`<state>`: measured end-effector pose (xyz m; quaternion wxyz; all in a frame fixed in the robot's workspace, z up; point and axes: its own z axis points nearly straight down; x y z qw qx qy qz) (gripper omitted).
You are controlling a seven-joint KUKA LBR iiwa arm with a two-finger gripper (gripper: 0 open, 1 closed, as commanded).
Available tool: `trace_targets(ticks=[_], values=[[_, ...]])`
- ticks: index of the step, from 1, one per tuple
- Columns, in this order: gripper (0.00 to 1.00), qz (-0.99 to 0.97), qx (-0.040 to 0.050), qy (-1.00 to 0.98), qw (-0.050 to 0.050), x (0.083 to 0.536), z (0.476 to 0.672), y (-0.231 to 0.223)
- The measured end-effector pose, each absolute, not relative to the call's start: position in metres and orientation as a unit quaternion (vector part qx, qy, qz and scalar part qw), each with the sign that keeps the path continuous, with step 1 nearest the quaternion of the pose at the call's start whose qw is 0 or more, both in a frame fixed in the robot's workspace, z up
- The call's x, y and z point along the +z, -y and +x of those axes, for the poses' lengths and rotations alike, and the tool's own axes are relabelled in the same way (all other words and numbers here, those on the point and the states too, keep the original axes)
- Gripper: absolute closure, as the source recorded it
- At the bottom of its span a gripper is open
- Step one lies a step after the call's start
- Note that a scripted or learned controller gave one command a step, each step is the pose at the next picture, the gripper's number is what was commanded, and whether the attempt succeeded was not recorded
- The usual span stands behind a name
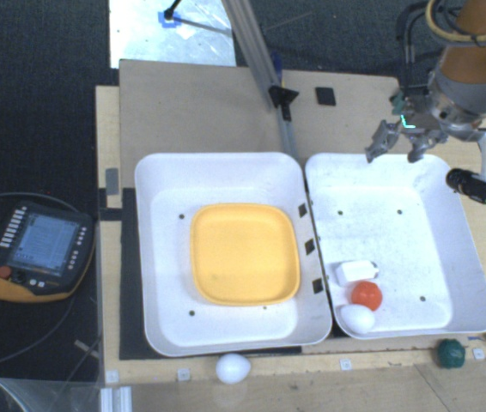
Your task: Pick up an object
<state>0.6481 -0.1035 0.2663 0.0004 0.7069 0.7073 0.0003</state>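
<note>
1. Objects for picking sit in the right bin, bunched at its near-left corner: a white block, an orange ball touching it, and a white egg-shaped piece just below.
2. We judge the ball light, rigid and smooth, so it may roll; we would close across its widest middle from above.
3. Our gripper hangs over the bin's far edge, well apart from the cluster, jaws spread and holding nothing.
</note>
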Motion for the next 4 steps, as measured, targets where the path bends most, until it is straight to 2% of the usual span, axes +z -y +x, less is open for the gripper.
trace_targets(ticks=[1, 2, 3, 4], values=[[0.00, 0.707, 0.0003, -0.707, 0.000, 0.266, 0.648, 0.103], [0.00, 0.707, -0.0008, -0.707, -0.001, 0.222, 0.642, 0.106], [0.00, 0.707, -0.0011, -0.707, -0.001, 0.169, 0.651, 0.109], [0.00, 0.707, -0.0013, -0.707, -0.002, 0.108, 0.650, 0.113]])
